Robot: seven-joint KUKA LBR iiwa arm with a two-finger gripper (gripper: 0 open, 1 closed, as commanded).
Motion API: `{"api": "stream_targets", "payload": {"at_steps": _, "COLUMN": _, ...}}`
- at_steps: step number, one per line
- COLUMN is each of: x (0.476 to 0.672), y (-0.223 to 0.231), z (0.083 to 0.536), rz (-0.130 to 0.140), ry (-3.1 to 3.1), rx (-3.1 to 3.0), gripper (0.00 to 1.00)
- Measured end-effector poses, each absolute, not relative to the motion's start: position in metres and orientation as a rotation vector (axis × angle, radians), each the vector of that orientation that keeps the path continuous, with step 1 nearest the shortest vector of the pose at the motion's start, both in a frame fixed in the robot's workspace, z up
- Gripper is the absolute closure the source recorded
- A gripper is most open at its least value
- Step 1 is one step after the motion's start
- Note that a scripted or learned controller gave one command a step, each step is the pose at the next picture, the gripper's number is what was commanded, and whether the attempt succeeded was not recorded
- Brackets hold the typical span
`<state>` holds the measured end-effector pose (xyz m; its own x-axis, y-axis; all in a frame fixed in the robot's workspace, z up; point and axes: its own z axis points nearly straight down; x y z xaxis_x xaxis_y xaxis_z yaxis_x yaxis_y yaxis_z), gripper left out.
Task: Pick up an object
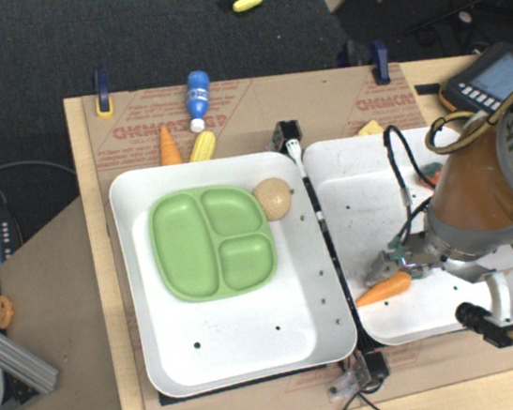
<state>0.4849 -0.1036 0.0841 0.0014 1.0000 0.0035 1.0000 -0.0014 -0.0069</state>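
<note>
The carrot [383,290] lies near the front left corner of the right bin [425,322], nearest the viewer. My gripper [399,262] hangs just above and beside it; whether it touches the carrot, and whether it is spread or closed, I cannot tell. The left bin [249,352] holds a green divided plate [212,240], with a tan ball [273,197] at its upper right edge.

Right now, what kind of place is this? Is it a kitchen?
Probably a robot lab, not a kitchen: the bench is clamped cardboard, loose cables trail across the floor, and the green plate and carrot look like toys.
</note>
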Motion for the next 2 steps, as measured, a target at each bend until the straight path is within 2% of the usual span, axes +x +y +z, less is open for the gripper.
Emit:
{"api": "stream_targets", "payload": {"at_steps": 1, "x": 0.4882, "y": -0.1058, "z": 0.0951, "rz": -0.001, "ry": -2.22, "rx": -2.226, "gripper": 1.0}}
{"api": "stream_targets", "payload": {"at_steps": 2, "x": 0.4879, "y": -0.1058, "z": 0.0945, "rz": 0.0, "ry": -2.22, "rx": -2.226, "gripper": 0.0}}
